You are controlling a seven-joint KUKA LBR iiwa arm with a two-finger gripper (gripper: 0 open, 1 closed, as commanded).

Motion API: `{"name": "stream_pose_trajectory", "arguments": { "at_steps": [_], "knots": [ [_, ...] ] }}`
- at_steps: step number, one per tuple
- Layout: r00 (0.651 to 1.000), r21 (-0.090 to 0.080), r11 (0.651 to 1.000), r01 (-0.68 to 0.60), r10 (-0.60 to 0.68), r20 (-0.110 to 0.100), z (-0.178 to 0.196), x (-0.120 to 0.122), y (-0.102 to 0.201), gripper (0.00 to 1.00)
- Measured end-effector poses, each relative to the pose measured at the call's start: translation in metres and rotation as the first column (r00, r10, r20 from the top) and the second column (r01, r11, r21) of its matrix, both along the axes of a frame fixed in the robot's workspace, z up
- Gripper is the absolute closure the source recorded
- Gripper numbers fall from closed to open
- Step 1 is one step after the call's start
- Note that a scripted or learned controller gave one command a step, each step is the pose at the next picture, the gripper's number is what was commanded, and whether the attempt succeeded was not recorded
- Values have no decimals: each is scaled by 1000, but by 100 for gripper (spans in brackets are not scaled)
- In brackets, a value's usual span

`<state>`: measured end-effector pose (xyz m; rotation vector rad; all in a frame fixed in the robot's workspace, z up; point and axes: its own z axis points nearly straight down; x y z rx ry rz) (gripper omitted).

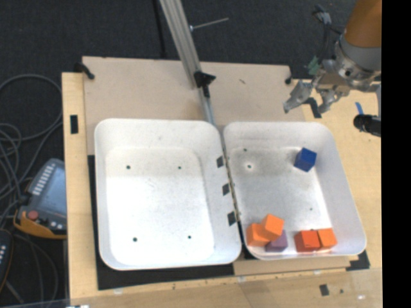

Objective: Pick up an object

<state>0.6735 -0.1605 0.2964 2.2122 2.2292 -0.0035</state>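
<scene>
My gripper (313, 99) hangs at the upper right of the frame, above the bench (148, 85) and just past the far rim of the right bin (340, 172). My jaws look spread, with nothing between them.

The blocks all lie in the right bin. A blue block (306, 159) sits alone toward its upper right. Along the near wall, two orange blocks (264, 230) crowd a purple block (278, 242) near the lower left corner, and a red block (307, 240) touches another orange one (326, 237) just to their right.

The left bin (160, 194) is white and speckled with dark grit. Both bins rest on a pale wooden bench, over dark carpet (64, 18). A metal rail (183, 37) slants down from the top centre to the bins' meeting edge. Cables (19, 108) loop at the left, beside a pendant (43, 197).
</scene>
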Motion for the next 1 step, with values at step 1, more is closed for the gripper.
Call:
{"name": "stream_pose_trajectory", "arguments": {
  "at_steps": [1],
  "knots": [
    [1000,2,1000,10,-10,-7,-141,-49,-42,0]
  ]
}}
